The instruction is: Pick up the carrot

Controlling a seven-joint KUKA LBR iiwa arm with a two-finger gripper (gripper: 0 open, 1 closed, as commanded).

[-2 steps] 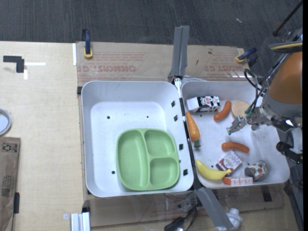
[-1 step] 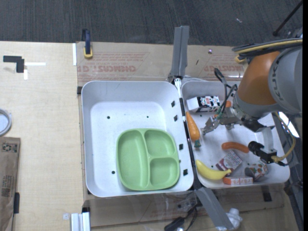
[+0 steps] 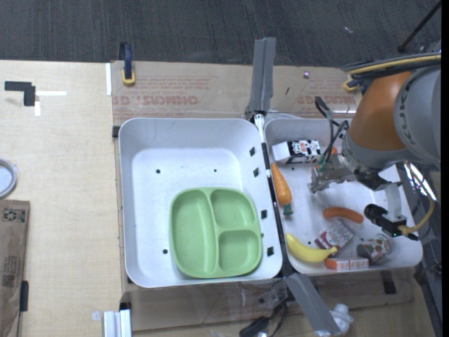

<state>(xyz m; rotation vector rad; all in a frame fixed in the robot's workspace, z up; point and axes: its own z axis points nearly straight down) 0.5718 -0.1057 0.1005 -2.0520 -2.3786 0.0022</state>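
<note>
The carrot [image 3: 280, 184], orange with a pale tip, lies lengthwise against the left wall of the right bin [image 3: 302, 126]. My gripper [image 3: 325, 180] hangs over the middle of that bin, to the right of the carrot and a little apart from it. Nothing of the carrot is under it. The grey arm with its orange band [image 3: 379, 121] reaches in from the right above the bin's far corner.
In the right bin lie a banana [image 3: 309, 250], an orange-red sausage [image 3: 343, 214], a black-and-white box [image 3: 303, 149], a snack packet [image 3: 335, 234] and a small can [image 3: 375, 248]. The left bin [image 3: 130, 188] holds a green divided plate [image 3: 216, 232].
</note>
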